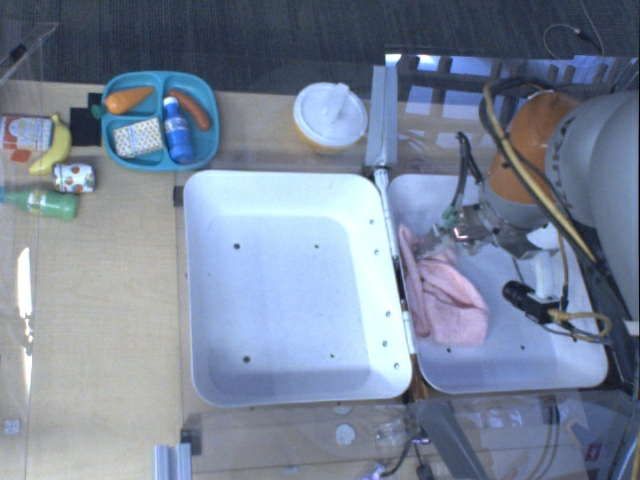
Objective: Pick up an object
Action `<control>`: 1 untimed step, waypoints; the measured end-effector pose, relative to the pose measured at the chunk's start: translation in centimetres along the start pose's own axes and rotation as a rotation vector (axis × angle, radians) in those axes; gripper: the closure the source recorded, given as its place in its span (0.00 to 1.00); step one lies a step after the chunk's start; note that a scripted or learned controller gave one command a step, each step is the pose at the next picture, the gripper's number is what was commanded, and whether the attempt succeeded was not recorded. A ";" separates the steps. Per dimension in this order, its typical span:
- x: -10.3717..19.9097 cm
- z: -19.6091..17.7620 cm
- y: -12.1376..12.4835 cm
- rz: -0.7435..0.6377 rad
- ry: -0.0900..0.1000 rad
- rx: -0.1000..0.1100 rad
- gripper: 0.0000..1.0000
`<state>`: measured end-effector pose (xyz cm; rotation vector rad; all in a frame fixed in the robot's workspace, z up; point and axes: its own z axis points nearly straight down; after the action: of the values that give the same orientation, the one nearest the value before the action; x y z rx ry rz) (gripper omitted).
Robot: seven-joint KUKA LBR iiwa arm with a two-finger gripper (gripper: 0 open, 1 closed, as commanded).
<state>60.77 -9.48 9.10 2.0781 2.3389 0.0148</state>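
Observation:
A crumpled pink cloth (443, 293) lies in the right bin (520, 368), against its left wall. My gripper (452, 234) hangs low over the bin's back part, right above the cloth's upper end, its metal tip pointing left. The grey arm with its orange band (535, 158) covers the bin's right side. Whether the tip touches the cloth is unclear.
The left bin (290, 288) sits beside the right one. Behind it are a blue divided plate (160, 120) with toy food and a white lidded bowl (331, 115). A banana (55, 146), a small can (73, 177) and a green bottle (42, 203) lie at far left.

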 end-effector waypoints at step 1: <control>0.5 0.1 3.8 0.003 0.000 0.001 0.00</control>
<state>64.48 -8.54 9.07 2.0821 2.3358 0.0138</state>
